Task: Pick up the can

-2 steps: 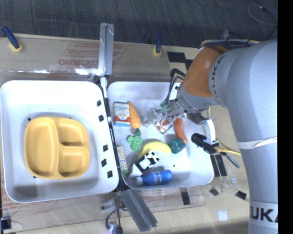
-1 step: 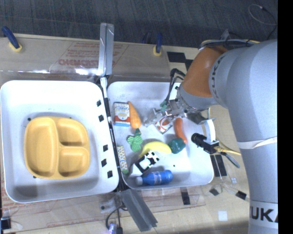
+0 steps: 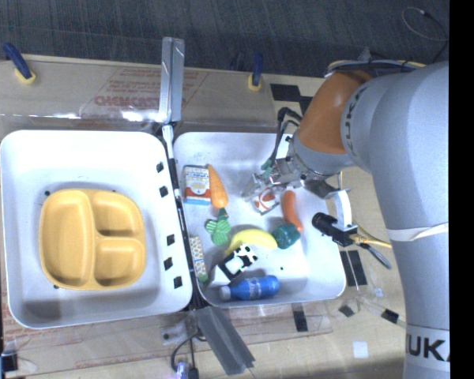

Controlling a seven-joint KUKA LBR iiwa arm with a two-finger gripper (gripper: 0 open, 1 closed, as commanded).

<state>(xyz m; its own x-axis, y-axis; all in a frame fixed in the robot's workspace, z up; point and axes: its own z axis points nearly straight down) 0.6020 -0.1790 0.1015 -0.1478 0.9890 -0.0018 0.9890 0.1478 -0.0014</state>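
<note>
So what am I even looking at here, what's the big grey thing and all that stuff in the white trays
The big grey thing is a robot arm with an orange band near its wrist. It reaches in from the right. The one camera sits above the bench and looks down at a slant.

On the bench are two shallow white bins side by side. The left bin holds a yellow divided plate. The right bin holds a jumble of small things: a little can, two toy carrots, a banana, a blue bottle and some green pieces.

At the arm's tip is a two-finger gripper, its "hand". It is low in the right bin, over a small red and white item. The view is too cluttered to tell whether it grips anything. The can lies apart, to its left, near the divider.
</note>
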